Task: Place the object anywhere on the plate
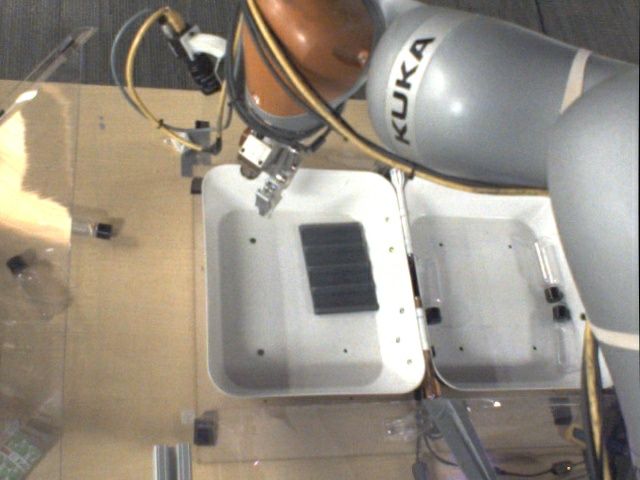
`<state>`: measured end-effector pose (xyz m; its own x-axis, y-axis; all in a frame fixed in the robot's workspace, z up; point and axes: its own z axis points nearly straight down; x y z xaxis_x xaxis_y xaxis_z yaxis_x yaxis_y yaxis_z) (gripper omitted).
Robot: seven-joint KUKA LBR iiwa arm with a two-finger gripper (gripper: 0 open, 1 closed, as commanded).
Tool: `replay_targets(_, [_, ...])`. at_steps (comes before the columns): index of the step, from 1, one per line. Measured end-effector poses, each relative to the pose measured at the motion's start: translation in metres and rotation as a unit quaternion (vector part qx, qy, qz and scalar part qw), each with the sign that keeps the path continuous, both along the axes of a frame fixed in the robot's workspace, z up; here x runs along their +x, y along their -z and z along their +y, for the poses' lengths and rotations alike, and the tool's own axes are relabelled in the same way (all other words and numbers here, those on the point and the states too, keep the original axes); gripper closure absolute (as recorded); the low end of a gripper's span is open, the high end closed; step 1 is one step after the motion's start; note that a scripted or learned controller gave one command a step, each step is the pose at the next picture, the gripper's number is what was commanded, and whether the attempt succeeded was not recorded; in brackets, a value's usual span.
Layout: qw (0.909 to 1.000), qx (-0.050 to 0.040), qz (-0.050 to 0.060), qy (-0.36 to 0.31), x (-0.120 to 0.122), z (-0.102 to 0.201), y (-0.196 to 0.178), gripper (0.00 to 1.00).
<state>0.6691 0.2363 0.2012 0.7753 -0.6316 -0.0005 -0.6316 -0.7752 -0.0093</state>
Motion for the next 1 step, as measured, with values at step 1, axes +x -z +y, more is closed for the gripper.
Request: replay_targets(1, [0.9941, -0.0010, 0.002, -0.108, -0.0011, 0.0003, 0.0459, 1.00])
